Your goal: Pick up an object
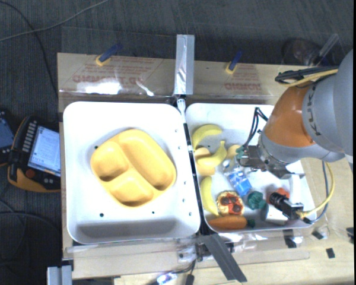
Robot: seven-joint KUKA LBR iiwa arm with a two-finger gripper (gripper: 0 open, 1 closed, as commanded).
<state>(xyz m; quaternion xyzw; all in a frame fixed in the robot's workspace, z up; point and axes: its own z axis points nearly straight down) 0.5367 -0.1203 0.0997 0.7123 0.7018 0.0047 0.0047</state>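
Nearest the camera, our grey arm (326, 117) with its orange band fills the right of the frame, reaching down into the right bin (308, 186). We cannot tell from here how the gripper (247, 157) is set, since the wrist hides it. It sits low over the clutter, just beside a blue packet (240, 183) and the yellow bananas (209, 150). Toward the bottom of that bin lie a round red-and-yellow toy (230, 202), a carrot (228, 222) and a dark green piece (255, 199). In the left bin (77, 177) rests a yellow divided plate (133, 166). We judge the pick not yet done: nothing is seen lifted, so closing and raising remain.
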